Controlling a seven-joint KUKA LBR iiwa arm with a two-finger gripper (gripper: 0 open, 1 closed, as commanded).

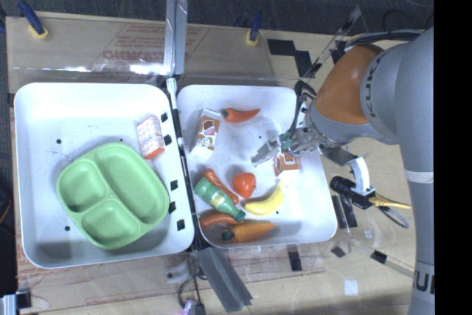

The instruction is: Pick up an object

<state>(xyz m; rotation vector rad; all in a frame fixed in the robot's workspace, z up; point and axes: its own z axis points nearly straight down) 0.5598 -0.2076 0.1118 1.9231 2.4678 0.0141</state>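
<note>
Camera view: fingers (pixel 284 151) grip small carton (pixel 287 162), its long axis roughly upright in frame

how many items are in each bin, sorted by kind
Left bin:
green tray: 1
small carton: 1

Right bin:
small cartons: 2
toy vegetables and fruit: 7
green bottle: 1

Total: 12

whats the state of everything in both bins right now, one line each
green tray: flat in left bin
small carton: lying by tray
juice carton: lying in right bin
green bottle: on its side
banana: lying, curved
carrot: against front wall
pincer: low over a small box
</note>
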